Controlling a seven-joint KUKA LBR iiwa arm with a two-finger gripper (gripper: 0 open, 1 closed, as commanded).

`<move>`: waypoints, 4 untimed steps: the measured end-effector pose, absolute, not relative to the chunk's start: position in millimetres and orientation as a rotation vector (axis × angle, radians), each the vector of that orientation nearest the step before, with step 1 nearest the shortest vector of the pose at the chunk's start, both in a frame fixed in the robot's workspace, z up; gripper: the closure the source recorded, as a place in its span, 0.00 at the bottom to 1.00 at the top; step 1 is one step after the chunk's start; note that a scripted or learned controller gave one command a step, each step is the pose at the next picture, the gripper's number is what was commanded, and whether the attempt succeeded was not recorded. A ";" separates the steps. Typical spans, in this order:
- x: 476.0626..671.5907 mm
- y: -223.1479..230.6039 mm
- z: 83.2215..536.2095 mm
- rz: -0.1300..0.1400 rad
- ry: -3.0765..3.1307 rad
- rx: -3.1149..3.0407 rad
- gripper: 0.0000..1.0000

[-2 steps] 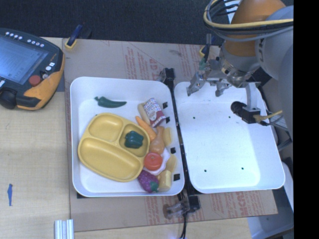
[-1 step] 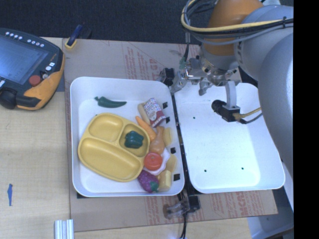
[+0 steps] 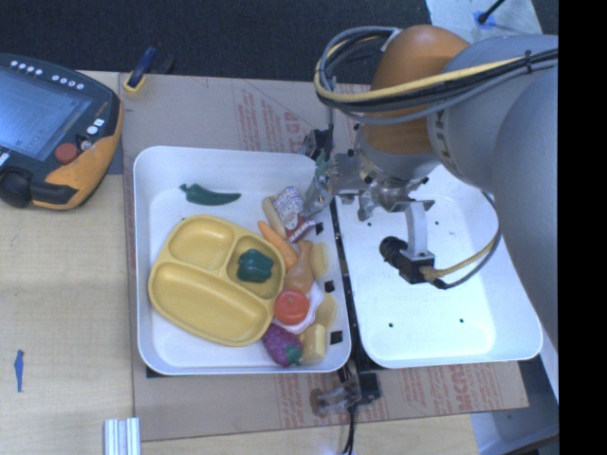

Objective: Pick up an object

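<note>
The gripper (image 3: 318, 183) sits at the left bin's (image 3: 152, 173) upper-right corner, its opening impossible to tell, by a wrapped item (image 3: 287, 203) above the carrot (image 3: 278, 242); a straight descent avoids the bin wall

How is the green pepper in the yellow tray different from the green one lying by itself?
The pepper in the yellow tray is round and chunky; the chili is long and thin. The pepper sits in a tray compartment; the chili lies on the left bin's bare floor. Both are dark green.
</note>
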State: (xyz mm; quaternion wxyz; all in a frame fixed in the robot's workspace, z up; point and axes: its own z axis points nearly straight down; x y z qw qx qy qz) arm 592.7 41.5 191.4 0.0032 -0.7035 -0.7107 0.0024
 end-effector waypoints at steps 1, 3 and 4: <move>529.4 29.1 191.1 0.011 -2.221 -2.214 0.00; 596.1 50.4 192.0 0.002 -2.230 -2.213 0.00; 567.7 56.3 191.4 0.010 -2.223 -2.214 0.00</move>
